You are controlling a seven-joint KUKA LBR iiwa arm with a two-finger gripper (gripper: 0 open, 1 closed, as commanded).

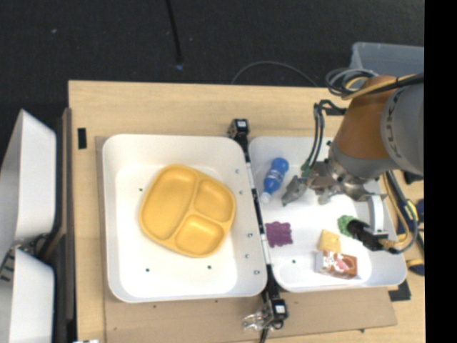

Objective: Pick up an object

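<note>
floor [107,27]: dark, speckled | my table [178,106]: light wood | white boxes [32,184] at its left | light: even, soft

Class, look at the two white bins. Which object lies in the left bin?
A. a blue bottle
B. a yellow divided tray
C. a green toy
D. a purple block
B: the yellow divided tray lies alone in the left bin, while the blue bottle, purple block and green toy all lie in the right bin.
</note>
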